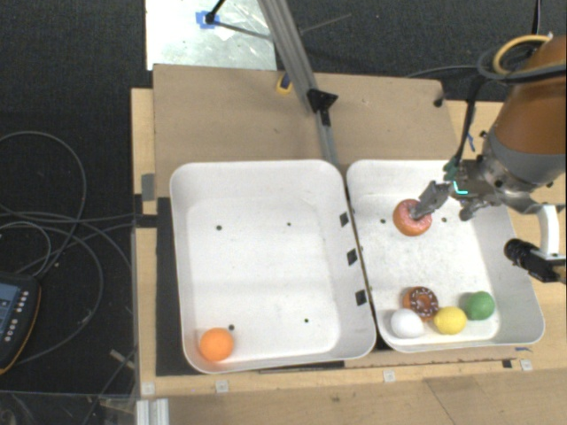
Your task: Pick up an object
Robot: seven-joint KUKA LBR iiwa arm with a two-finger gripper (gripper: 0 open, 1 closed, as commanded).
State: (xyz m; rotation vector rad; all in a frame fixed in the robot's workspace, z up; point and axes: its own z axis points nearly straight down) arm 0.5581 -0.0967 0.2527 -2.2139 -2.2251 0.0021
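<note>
The hand (449, 204) hovers in the right bin (523, 326), fingers apart, one tip at the 2 o'clock edge of the pink donut (411, 219). This looks like the approach step; next it should centre over the donut, descend and close.

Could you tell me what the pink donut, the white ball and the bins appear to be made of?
Pink donut: likely plastic or foam toy food; flat, even pink icing on a tan ring, matte.
White ball: probably smooth plastic; uniform white with a soft sheen, though foam is possible.
Bins: seemingly moulded white plastic; rounded corners, thin rims, slightly scuffed floors.
</note>
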